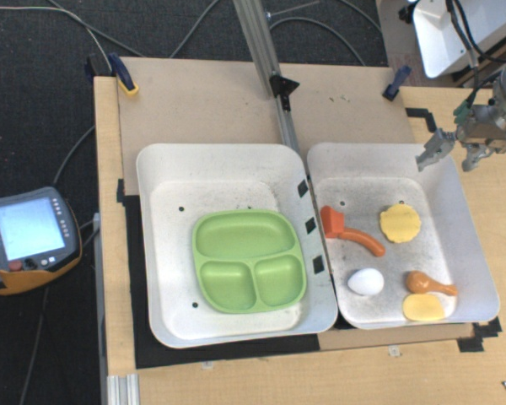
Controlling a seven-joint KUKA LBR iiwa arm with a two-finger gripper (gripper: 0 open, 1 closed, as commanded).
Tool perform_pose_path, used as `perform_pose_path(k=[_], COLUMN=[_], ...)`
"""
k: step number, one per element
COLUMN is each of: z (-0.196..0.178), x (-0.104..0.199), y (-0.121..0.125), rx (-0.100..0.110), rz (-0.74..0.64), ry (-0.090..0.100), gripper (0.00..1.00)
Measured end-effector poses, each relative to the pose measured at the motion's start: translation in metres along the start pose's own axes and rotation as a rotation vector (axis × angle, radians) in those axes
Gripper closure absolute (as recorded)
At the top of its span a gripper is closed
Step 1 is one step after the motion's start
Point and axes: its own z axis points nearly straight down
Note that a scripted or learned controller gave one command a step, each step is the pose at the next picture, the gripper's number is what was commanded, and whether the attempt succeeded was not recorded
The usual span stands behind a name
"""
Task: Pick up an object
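The right bin (455, 201) holds an orange tool with a red head (349, 232), a round yellow disc (401, 223), a white egg-shaped ball (365, 282), an orange-brown drumstick (428, 284) and a pale yellow piece (424, 308). My gripper (452, 153) hangs above the bin's far right corner, well back from these objects. Its two fingers stand spread apart with nothing between them.
The left bin (164, 226) holds a green divided plate (249, 258). A grey metal post (261, 49) slants down to the gap between the bins. A teach pendant (25, 239) lies on the floor at left. Blue clamps (123, 74) sit on the bench's far corners.
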Motion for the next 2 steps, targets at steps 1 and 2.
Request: perform_pose_path(k=[1, 2], z=[0.06, 0.114], x=[-0.004, -0.008], y=[0.006, 0.013], rx=[0.006, 0.007], rz=[0.001, 0.001], ry=[0.002, 0.002], gripper=[0.0, 0.0])
